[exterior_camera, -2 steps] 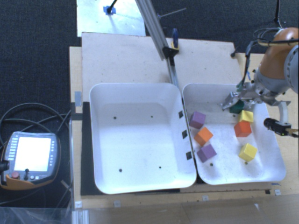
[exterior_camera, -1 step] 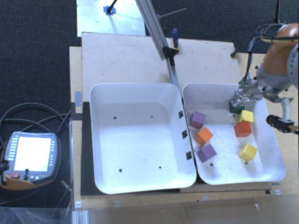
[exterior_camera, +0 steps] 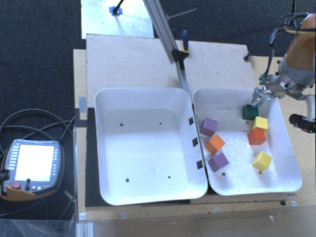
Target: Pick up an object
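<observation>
My fingers (exterior_camera: 258, 98) hover just above the small dark-green wooden cube (exterior_camera: 250, 112); open or clenched, I cannot tell. I should descend straight, straddling it squarely.

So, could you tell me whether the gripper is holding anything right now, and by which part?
Cannot be told: the gripper sits right at the green cube in the right bin, but no grasp is visible.

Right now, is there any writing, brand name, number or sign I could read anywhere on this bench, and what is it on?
No readable text anywhere.
Handheld control pad, left of the bench: its lit screen is washed out white, and the strip of marks down its left edge is too small to read.
Black tags along the seam between the two white bins: no lettering can be made out.
Coloured blocks: plain faces.
</observation>
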`<state>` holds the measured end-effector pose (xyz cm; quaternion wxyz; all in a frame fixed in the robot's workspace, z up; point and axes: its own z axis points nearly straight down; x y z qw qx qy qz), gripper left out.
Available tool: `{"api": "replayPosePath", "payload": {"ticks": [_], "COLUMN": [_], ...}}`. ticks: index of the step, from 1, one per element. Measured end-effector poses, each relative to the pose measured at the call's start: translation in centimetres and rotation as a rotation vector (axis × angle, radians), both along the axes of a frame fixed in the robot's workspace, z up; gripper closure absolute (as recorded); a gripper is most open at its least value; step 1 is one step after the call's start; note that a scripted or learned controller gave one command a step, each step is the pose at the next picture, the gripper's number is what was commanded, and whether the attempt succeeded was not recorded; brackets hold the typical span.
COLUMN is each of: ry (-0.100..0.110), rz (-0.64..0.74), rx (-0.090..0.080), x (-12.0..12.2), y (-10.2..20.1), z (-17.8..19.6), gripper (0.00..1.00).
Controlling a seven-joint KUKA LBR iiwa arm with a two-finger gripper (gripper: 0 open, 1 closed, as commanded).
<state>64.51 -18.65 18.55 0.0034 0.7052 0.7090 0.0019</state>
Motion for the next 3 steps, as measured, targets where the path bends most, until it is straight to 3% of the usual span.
{"api": "replayPosePath", "payload": {"ticks": [1,2,3], "ry": [-0.002,0.002,0.007], "rz": [0.001,0.000,0.004], "rx": [-0.001,0.000,0.004], "x": [1.2,1.3,-0.9], "y": [0.2,0.2,5.6], "z": [5.4,7.1,5.9], "gripper": [1.00,1.00,1.00]}}
